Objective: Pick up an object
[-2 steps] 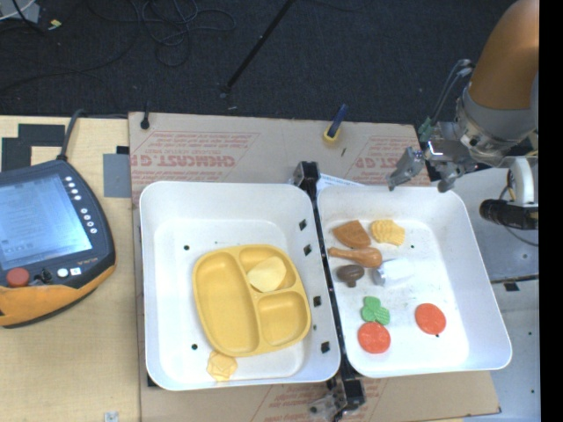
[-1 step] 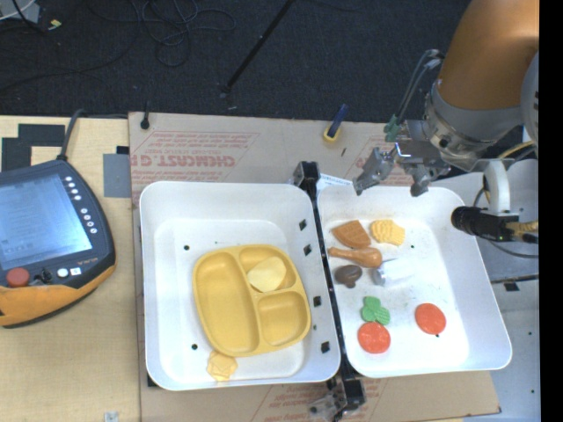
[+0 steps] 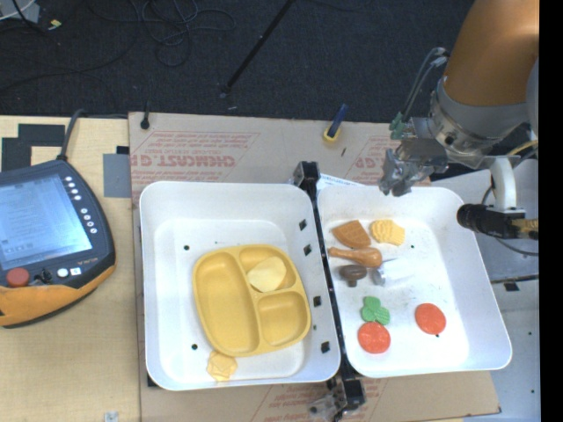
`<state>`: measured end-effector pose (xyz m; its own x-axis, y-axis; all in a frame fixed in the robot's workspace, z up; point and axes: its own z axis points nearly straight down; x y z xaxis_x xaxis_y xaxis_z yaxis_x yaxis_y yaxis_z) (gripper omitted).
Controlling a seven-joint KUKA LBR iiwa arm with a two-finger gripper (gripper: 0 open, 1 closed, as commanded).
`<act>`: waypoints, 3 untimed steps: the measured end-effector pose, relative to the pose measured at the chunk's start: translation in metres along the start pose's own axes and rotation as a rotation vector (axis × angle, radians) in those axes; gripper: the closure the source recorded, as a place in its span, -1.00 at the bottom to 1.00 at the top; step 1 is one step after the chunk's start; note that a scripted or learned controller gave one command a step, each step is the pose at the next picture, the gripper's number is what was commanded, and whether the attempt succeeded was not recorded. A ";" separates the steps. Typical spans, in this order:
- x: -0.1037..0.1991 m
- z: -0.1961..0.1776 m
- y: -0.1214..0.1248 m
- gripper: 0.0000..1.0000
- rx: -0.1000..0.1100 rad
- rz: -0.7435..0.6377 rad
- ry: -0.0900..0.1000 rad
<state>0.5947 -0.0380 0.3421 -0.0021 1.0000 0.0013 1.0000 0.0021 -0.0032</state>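
A big brown cardboard sheet [image 3: 220, 152] with red upside-down letters is lying flat on the bench, and it is sitting under both bins. Past its far edge the floor is looking dark, with black cables [image 3: 176, 16] curling over it. The grey and orange arm [image 3: 493, 51] is reaching in from the right, high over the far corner of the right bin. The left bin [image 3: 167, 227] is holding a yellow tray [image 3: 229, 315] with three parts, and a pale round food piece [image 3: 266, 275] is sitting in the tray's far part. A small yellow piece [image 3: 222, 366] is lying in the bin just beside the tray's near corner. The right bin [image 3: 479, 280] is holding the little toy foods. A control pad [image 3: 48, 231] with a grey screen and an orange edge is resting on the bench, well to the left of the bins. The gripper [image 3: 400, 178] is hanging over the far rim of the right bin, apart from all the toys, and I cannot tell how its fingers are standing. An orange wedge [image 3: 352, 233] and a yellow shell shape [image 3: 387, 231] are lying side by side near the far end. A brown drumstick [image 3: 356, 255] is lying just in front of them, and a dark mushroom shape [image 3: 352, 273] is touching it. A green leaf [image 3: 375, 309] is sitting on top of a red round piece [image 3: 374, 337], and another red round piece [image 3: 430, 318] is lying near them to the right.
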 end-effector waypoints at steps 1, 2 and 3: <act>0.017 -0.085 -0.072 1.00 -0.009 0.000 0.000; 0.070 -0.126 -0.099 1.00 -0.006 -0.002 0.000; 0.129 -0.180 -0.120 1.00 -0.006 -0.004 0.001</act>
